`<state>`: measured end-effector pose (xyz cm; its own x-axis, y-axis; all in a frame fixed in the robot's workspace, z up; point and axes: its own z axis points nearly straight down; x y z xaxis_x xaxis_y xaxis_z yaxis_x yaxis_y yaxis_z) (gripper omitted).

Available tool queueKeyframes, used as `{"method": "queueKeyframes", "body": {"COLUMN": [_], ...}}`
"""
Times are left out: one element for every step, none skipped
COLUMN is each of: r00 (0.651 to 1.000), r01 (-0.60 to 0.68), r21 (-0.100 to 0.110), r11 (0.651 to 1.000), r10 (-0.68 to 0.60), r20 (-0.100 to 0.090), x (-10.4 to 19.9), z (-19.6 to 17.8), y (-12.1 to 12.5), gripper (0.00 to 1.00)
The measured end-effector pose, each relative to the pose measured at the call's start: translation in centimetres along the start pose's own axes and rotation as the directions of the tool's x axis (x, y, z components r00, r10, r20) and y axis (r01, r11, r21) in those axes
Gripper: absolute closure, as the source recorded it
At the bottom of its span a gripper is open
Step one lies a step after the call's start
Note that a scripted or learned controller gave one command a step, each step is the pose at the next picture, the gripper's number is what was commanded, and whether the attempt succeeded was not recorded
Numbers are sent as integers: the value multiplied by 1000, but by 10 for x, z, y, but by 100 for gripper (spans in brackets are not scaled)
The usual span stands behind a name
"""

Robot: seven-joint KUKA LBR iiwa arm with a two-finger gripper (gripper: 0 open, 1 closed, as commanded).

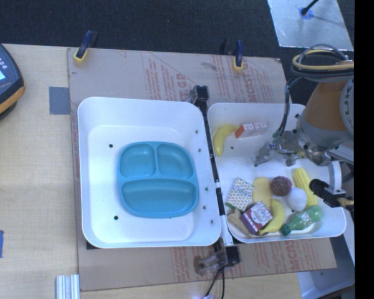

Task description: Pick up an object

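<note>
A small clear plastic clip (210, 263) sat at the near edge of the wooden worktop (31, 185), at the foot of the seam between the two shallow white bins. The left white bin (90, 167) held a blue plastic divided plate (158, 179) lying flat near its middle. The right white bin (237, 114) carried the toys: a yellow plastic banana (220, 138) leaned along its left wall, with a small orange and white box (252, 129) just beside it toward the far end. Crowded at the near end were a green and white checked packet (239, 193), a red and white wrapped packet (258, 216), a second yellow banana (275, 217), a dark brown round ball (280, 185), a white egg-shaped piece (297, 198), a yellow corn cob (303, 184) and a green plastic bottle (302, 220) lying on its side against the near wall.

The grey arm with its orange band (327, 108) reached in from the right, and the pincer (271, 152) hung over the bare middle of the right bin, between the orange box and the heap of toys. Its two metal fingers (262, 156) stood spread apart, with nothing between them. No toy was touching it. A yellow and grey handheld controller (0, 80) lay at the far left of the worktop, well apart from the bins
</note>
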<state>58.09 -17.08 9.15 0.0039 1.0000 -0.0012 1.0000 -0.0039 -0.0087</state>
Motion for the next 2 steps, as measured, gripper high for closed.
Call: {"method": "queueKeyframes", "body": {"r00": [1000, 1000], "r01": [7, 5], "r21": [1, -5], "r11": [1000, 1000], "r10": [-7, -5], "r20": [-4, -2], "x": [47, 12], "z": [1, 1], "y": [-70, -90], "gripper": [0, 0]}}
